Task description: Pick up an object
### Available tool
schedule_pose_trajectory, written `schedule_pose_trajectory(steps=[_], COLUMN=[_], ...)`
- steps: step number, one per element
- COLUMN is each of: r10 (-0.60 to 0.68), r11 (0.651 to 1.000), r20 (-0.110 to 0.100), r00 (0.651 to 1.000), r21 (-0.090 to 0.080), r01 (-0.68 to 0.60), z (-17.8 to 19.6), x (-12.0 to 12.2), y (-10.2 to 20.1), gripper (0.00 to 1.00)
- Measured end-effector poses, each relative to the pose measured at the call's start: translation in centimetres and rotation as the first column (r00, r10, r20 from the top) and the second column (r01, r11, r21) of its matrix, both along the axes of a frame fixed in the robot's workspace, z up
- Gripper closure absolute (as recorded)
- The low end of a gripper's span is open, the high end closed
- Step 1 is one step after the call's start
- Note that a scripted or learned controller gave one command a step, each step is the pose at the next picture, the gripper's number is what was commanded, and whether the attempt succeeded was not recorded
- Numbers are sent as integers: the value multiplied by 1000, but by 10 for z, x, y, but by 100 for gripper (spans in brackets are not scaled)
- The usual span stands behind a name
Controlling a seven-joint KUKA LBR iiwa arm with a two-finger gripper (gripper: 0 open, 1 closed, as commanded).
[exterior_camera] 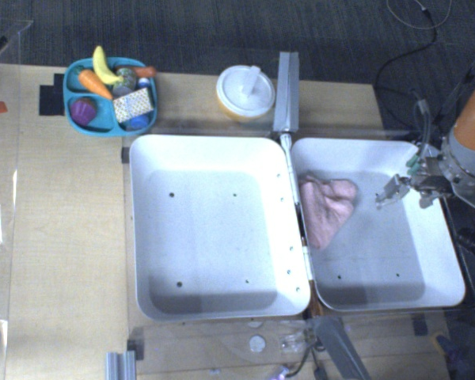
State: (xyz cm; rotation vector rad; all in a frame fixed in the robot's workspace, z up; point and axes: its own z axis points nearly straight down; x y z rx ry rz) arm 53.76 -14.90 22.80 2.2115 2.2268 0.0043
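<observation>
Hand (397, 191) hangs open and empty by the right bin's (380, 298) right edge; closing here misses the pink cloth (327, 209).

I note one pink cloth (327, 209), crumpled and lying flat on the floor of the right bin (396, 291). It sits against that bin's left edge, nearer the far corner than the near one.

A pale wooden table (55, 236) stood on dark grey carpet (222, 10). A thin black cable (419, 10) looped across the carpet at the far right.
</observation>
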Motion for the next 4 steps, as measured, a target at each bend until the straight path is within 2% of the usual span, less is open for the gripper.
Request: schedule_pose_trajectory(steps=[1,2,3,4], r10=[-63,21,204,207], r11=[998,1000,979,978], r20=[2,5,7,16], r00=[998,1000,979,978], r21=[0,-1,-4,-5], r01=[63,-21,-204,-207], z=[-20,-131,-139,-125], x=[49,66,101,105], y=[2,-4,14,16], gripper=[0,0,0,100])
